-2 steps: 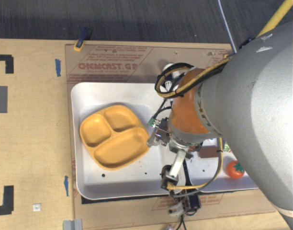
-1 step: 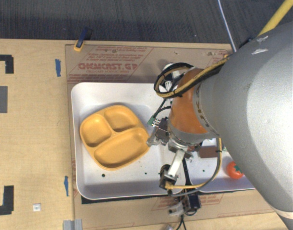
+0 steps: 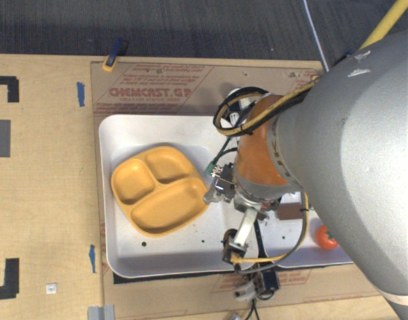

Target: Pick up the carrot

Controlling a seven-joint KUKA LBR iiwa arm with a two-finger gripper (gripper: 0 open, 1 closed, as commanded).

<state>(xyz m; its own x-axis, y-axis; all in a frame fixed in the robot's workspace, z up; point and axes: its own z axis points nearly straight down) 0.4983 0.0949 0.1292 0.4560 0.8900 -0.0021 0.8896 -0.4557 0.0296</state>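
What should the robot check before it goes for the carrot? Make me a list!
1. Carrot in sight: ok. The carrot lies on the white floor at the right, partly hidden by the arm.
2. Claw above the carrot: not ok. The claw hangs to the carrot's left, close beside the yellow plate.
3. Space around the carrot: ok as far as it shows. Nothing touches the part in view.
4. Plate out of the way: ok. It sits in the bin on the far side of the claw from the carrot.
5. Carrot picked up: not ok. It lies apart from the claw.
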